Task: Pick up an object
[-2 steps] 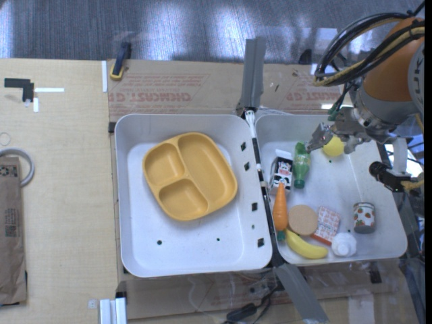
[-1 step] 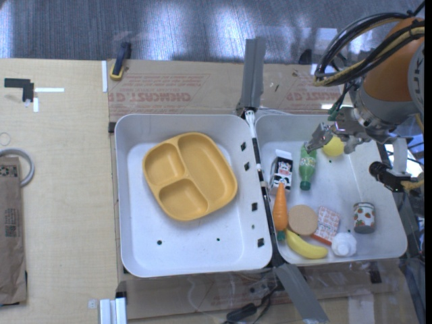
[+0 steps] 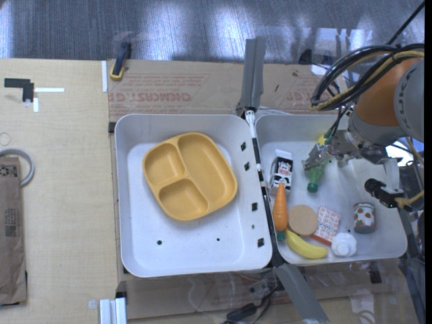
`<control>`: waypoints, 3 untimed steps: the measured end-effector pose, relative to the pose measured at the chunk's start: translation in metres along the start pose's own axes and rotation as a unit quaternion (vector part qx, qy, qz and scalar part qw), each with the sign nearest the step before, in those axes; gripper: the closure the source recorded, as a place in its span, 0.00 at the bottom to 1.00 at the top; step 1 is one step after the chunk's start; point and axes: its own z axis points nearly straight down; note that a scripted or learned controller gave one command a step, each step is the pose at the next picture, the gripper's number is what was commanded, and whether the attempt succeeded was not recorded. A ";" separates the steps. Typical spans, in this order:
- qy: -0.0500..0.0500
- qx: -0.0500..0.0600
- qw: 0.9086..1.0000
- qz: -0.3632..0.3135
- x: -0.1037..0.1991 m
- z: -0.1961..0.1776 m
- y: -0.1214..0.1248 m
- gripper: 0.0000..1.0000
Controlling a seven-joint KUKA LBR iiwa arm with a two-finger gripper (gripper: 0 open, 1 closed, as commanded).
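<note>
Tan bench (image 3: 54, 181), cardboard (image 3: 175, 86) behind (grey floor (image 3: 202, 12) beyond, probably carpet).

- My arm (image 3: 395, 96) enters from three o'clock, grey at the edge, with its orange band bulging toward two o'clock.
- Black cables (image 3: 351, 63) loop up over my wrist toward twelve o'clock.
- My wrist bends down and toward nine o'clock.
- My tool (image 3: 316, 162) hangs low at that end, fingers aimed toward seven o'clock; their spread is unclear to me.
</note>
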 end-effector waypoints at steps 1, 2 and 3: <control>-0.001 0.000 1.000 0.001 -0.001 -0.009 0.000 1.00; 0.000 0.000 1.000 -0.001 0.095 -0.100 0.038 1.00; 0.000 0.001 1.000 -0.020 0.098 -0.099 0.032 1.00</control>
